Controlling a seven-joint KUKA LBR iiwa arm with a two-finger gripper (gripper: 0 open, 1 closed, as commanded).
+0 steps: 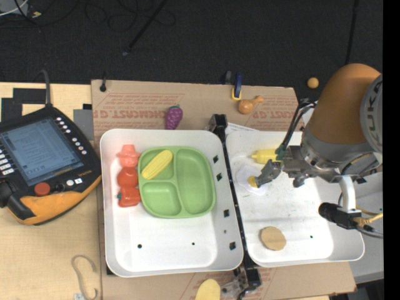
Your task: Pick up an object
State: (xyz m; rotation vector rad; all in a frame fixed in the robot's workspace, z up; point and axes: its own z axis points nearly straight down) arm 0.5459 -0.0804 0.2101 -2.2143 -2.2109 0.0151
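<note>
While hanging over the right shallow white bin (350,249), the two-finger gripper (267,174) stands with fingers apart beside a small yellow plastic piece (254,181). Nearer: a round tan disc (273,238). Left bin: green divided plate (178,183).

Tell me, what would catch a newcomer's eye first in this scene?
Probably the bright green divided plate in the left bin, with a yellow corn cob in one compartment and red figures beside it. Next, the big arm's orange band looming over the right bin, its gripper low near small yellow items.
</note>
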